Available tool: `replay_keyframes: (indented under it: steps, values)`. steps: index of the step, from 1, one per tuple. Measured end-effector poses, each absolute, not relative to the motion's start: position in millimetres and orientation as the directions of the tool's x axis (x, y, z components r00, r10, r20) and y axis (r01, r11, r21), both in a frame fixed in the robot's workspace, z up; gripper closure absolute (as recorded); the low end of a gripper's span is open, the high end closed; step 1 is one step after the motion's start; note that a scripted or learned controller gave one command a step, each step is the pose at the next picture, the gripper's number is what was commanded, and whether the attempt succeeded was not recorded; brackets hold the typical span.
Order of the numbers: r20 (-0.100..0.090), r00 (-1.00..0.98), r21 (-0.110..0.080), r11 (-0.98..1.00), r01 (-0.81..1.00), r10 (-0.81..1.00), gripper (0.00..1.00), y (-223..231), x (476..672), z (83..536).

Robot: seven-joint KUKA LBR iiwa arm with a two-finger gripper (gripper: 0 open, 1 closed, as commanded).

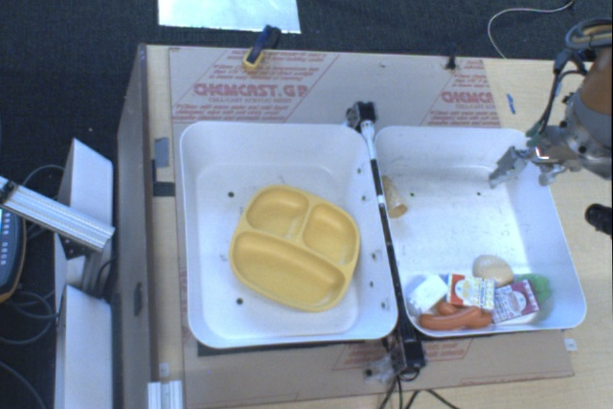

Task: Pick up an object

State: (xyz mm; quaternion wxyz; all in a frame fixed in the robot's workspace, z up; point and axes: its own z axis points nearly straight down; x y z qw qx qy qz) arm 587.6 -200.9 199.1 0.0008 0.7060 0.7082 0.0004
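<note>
My gripper (527, 171) hangs over the far right part of the right bin (450, 148), open, with nothing between its fingers. The objects lie well away from it, heaped at the bin's near edge: a white piece (427, 290), orange-red sausages (454, 315), a red and white carton (508, 299), a beige bun (492, 267) and a green piece (541, 284). A small tan object (393, 196) lies alone against the bin's left wall.
The left bin (206, 206) holds a yellow divided plate (295, 246). A black divider bar (378, 206) runs between the two bins. The arm's body (594, 110) stands past the right bin's right rim. The bins rest on a cardboard sheet (287, 81).
</note>
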Motion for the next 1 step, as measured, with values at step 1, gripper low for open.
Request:
replay_keyframes:
  steps: [1]
  values:
    - [-0.001,-0.004,0.002,0.004,1.0,1.0,0.0,-169.7,602.0,84.5]
